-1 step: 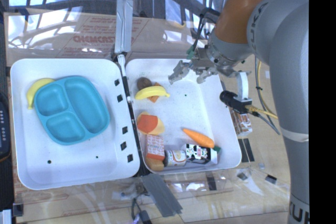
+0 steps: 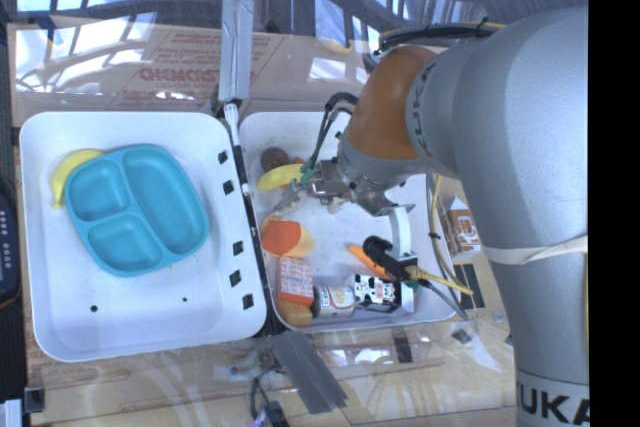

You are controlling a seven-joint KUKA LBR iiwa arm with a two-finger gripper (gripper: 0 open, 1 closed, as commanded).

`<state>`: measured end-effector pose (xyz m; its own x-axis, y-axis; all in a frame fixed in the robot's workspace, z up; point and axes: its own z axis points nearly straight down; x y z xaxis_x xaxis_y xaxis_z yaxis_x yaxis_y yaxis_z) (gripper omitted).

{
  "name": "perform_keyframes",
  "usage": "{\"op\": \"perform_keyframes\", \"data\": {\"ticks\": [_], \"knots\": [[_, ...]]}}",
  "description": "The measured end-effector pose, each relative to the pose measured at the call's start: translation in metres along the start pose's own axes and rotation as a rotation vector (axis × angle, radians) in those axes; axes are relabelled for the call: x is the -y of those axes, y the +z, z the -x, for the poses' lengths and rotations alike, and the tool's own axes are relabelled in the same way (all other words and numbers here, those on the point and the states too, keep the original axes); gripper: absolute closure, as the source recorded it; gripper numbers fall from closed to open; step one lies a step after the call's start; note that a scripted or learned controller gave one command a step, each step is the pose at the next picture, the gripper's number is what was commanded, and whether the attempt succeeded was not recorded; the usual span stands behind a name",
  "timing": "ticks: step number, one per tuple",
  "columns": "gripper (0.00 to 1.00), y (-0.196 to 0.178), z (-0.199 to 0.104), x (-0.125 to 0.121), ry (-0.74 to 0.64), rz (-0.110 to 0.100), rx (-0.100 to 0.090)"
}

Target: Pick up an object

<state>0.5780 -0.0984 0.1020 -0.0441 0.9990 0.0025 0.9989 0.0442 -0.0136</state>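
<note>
Left bin [image 2: 60, 315] holding blue divided plate [image 2: 137, 207], yellow piece [image 2: 70, 167] peeking from under its upper left edge.

Right bin [image 2: 290, 127] holding banana [image 2: 280, 177], orange cup [image 2: 282, 237], snack packet [image 2: 294, 281], small carton [image 2: 360, 296], carrot [image 2: 366, 258].

Gripper [image 2: 318, 181] hovering just right of banana; whether spread or pressed together, cannot tell.

Banana looking like likeliest target: judging it light, smooth, curved, probably slippery plastic. Best pinching across middle, narrow way, not near tapered ends.
</note>
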Motion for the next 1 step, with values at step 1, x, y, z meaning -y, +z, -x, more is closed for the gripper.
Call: {"op": "perform_keyframes", "data": {"ticks": [1], "knots": [[0.0,0.0099,-0.0029,-0.0788,0.138,0.01,0.002]]}}
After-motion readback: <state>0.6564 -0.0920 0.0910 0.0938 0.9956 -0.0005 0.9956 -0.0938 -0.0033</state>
